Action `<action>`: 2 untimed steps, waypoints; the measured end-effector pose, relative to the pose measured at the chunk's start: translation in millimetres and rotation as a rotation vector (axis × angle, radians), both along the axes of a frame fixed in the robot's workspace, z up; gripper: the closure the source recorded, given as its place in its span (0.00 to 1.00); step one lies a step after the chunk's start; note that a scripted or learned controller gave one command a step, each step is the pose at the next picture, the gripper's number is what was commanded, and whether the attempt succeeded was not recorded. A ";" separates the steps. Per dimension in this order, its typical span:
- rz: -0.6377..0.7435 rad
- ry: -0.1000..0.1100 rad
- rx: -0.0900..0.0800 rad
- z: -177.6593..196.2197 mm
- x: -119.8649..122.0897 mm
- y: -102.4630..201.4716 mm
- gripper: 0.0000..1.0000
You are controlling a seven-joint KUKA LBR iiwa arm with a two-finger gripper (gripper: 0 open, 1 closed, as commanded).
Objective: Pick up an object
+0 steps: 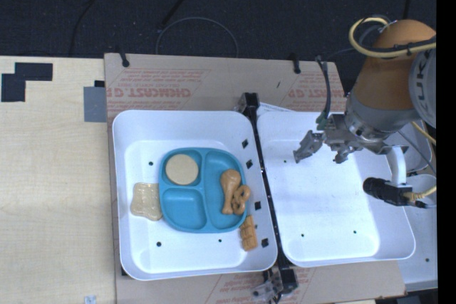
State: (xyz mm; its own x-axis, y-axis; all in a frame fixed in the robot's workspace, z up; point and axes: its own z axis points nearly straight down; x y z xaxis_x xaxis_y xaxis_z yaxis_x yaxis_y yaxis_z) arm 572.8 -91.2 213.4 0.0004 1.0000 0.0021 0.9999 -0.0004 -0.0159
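Two fingers (323,150) spread above right bin (342,238); one blue tray (187,210), four toy foods.

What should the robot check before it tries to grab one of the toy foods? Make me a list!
1. Things to pick are in the left bin: ok. A round cookie and a pretzel piece lie in the blue tray.
2. More pieces outside the tray: ok. A pale piece touches its left edge, a small brown piece lies by its lower right corner.
3. Gripper above a target: not ok, it hangs over the right bin.
4. Gripper holding nothing: ok.
5. Fingers open: ok.
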 end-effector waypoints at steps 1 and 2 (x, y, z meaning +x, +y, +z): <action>0.002 -0.012 -0.001 6.4 2.7 -0.2 0.00; 0.002 -0.006 0.000 -54.0 5.5 8.4 0.00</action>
State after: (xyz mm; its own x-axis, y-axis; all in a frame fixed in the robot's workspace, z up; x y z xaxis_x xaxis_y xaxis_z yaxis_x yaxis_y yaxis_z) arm 578.3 -82.8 159.3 -0.0014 1.0000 0.0017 1.0000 0.0014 -0.0098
